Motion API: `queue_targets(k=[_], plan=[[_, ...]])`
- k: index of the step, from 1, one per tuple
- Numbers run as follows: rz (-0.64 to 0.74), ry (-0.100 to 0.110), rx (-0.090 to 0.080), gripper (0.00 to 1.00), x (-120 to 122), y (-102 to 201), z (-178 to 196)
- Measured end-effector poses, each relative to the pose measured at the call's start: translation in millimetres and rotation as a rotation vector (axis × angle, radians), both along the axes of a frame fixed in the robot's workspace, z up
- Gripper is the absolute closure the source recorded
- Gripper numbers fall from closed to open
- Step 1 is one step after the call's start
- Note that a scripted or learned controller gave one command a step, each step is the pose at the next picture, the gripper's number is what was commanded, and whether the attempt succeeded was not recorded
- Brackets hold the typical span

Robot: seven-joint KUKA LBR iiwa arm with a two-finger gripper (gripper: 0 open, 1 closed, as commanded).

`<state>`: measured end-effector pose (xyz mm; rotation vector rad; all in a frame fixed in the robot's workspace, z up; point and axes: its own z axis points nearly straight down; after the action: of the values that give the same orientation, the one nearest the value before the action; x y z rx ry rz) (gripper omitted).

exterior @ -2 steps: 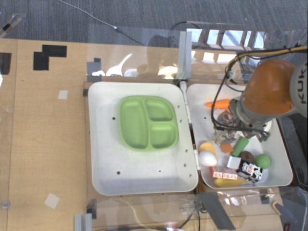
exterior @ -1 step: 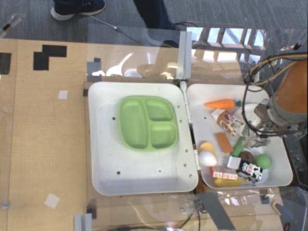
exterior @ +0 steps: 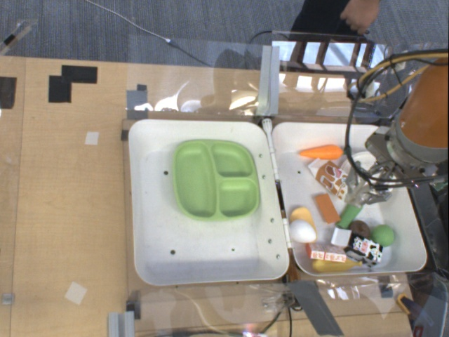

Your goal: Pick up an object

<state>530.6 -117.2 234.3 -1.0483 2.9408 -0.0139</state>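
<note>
- We see two white bins side by side: the left bin (exterior: 151, 258) carries just a green divided plate (exterior: 215, 179), lying flat near its middle, while the right bin (exterior: 414, 255) holds all the small clutter. We judge the right bin to be the supply side, which would explain why the arm works there.
- The arm (exterior: 426, 111) reaches in from the right and hangs over the right bin, its orange band uppermost and its cables looping behind, so the wrist points down into the pile.
- The gripper (exterior: 359, 201) sits low among the objects, just above a green cylinder-like piece (exterior: 349, 215). We cannot tell whether it is parted or closed, nor whether anything is caught in it.
- The likeliest target, in our judgement, is that green piece, since it lies directly beneath the tool, near the bin's middle.
- Around it lie a carrot (exterior: 322, 151) toward the back, a brown patterned packet (exterior: 332, 177) just beside the gripper, and an orange-brown block (exterior: 325, 208).
- Nearer the front edge lie a yellow egg shape (exterior: 301, 215) touching a white egg (exterior: 303, 232), a green ball (exterior: 383, 235), a dark brown lump (exterior: 360, 228) and a black-and-white toy (exterior: 366, 248), crowded together.
- That crowding could, we think, let a neighbour get nudged or pinched along with the target.
</note>
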Motion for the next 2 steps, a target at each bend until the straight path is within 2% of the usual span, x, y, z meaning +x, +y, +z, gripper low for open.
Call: queue_targets(k=[1,2], plan=[[-0.005,0.009,0.002,0.0,-2.1,-2.0,-4.5],[0.124,0.013,0.001,0.0,-11.7,-29.1,-100.6]])
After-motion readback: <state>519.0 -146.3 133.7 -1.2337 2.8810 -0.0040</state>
